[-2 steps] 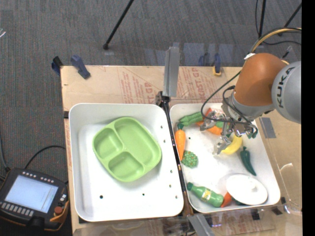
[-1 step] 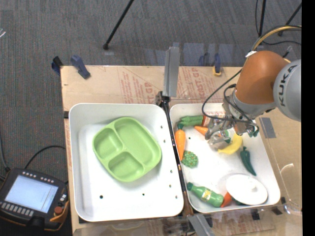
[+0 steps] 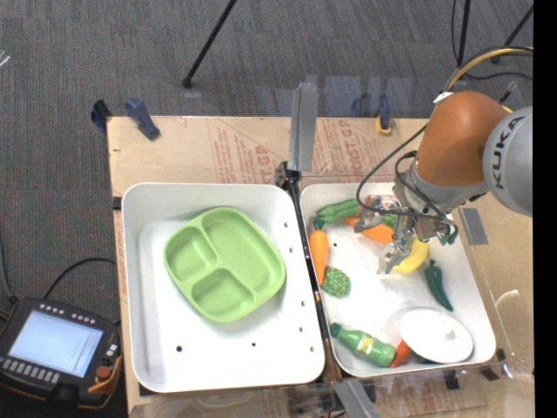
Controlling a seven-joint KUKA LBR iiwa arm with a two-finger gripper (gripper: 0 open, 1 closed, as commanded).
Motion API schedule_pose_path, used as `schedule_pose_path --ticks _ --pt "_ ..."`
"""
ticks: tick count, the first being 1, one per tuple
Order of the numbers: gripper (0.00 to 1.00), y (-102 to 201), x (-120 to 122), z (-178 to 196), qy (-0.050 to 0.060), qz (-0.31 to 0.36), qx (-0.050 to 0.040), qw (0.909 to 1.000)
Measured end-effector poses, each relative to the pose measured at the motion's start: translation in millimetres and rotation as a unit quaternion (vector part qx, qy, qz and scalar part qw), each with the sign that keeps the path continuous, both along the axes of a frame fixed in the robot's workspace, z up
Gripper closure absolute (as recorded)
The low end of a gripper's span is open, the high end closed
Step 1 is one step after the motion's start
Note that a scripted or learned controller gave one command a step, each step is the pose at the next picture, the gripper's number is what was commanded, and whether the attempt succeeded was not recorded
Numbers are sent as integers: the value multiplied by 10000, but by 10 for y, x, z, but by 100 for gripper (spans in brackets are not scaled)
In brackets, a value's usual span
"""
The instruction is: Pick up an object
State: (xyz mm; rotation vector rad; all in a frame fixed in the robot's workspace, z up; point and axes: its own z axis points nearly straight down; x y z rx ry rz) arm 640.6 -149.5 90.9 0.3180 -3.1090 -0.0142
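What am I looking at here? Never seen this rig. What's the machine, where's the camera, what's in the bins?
One camera, fixed above the bench, looks down at a slant. The grey arm with the orange band reaches in from the right; at its end is a gripper with two fingers, hanging low over the right bin.

The left bin holds a green plate with three compartments.

The right bin holds toy food: a carrot along its left wall, broccoli below that, a green bottle near the front, a white plate, a dark green pepper, and a banana right beside the fingers. More green and orange pieces lie at the back, partly hidden by the wrist.

I can't tell if the fingers are open or shut, or touching the banana. Nothing is plainly held.
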Motion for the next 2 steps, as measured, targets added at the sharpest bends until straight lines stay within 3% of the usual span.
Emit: schedule_pose_path --ticks 1,2 --pt "100 4 14 92 -27 -1 2 10000" --pt "0 4 13 89 -25 -1 3 10000"
